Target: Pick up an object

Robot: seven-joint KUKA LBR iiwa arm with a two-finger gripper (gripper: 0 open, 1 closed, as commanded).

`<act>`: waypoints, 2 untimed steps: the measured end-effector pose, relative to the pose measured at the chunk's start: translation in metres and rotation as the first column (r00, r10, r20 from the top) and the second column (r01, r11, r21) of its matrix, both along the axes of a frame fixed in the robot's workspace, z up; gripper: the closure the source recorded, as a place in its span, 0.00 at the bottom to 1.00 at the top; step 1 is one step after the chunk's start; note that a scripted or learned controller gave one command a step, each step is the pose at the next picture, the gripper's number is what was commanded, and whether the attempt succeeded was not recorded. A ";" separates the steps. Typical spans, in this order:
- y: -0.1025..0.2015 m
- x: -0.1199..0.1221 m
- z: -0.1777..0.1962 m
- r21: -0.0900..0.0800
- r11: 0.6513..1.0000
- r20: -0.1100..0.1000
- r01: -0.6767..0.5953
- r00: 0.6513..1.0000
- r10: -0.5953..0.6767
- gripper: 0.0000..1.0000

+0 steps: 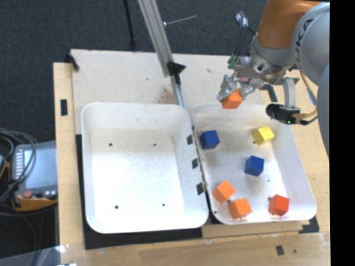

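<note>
The gripper (235, 93) hangs over the far edge of the right bin (297, 165), its fingers closed around an orange cube (232, 100) that sits between them, lifted clear of the bin floor. The grey arm (288, 26) with its orange band rises from the gripper toward the far right.

Below and nearer, the right bin holds six more blocks. A blue cube (209, 139) lies near the bin's left wall, and a yellow cube (263, 134) sits to its right, well apart from it. A second blue cube (254, 165) rests near the middle of the bin. Along the near side, two orange cubes (224, 191) (241, 208) lie just beside each other, and a red-orange block (279, 205) sits in the near right corner.

The left bin (94, 148) stands beside the right one, their walls touching. A slanted metal rail (158, 37) runs from the far side down to the point where the bins meet. At the far left, a handheld control pendant (30, 176) lies beside the bench (122, 71).
</note>
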State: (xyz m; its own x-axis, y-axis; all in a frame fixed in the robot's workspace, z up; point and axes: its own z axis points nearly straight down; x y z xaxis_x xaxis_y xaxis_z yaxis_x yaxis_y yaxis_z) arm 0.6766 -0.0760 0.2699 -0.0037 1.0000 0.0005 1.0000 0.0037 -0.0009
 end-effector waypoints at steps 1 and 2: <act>0.054 -0.016 -0.013 0.000 1.000 -0.001 -0.002 1.000 0.002 1.00; 0.105 -0.024 -0.007 0.001 1.000 -0.001 -0.004 1.000 0.004 1.00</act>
